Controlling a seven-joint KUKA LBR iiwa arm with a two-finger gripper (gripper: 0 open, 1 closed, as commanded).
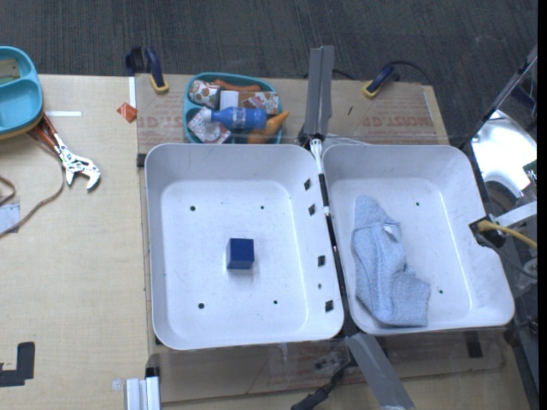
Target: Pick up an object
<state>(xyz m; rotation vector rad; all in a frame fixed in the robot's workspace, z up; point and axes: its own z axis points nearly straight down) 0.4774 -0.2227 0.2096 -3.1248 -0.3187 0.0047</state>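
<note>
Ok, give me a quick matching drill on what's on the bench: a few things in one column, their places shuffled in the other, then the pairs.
Things:
1. blue cube
2. grey cloth
3. wrench
4. small tub of items

Places:
A. in the right bin
B. on the bench left of both bins
C. in the left bin
D. behind the left bin

Pairs: 1-C, 2-A, 3-B, 4-D

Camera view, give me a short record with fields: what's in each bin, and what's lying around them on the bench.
left bin: one blue cube, near the middle of the floor
right bin: a crumpled light blue cloth, lying from the centre toward the near edge
behind the bins: small teal tub packed with mixed items
bench, left side: wrench; teal tray at the edge
back edge: two clamps
</note>
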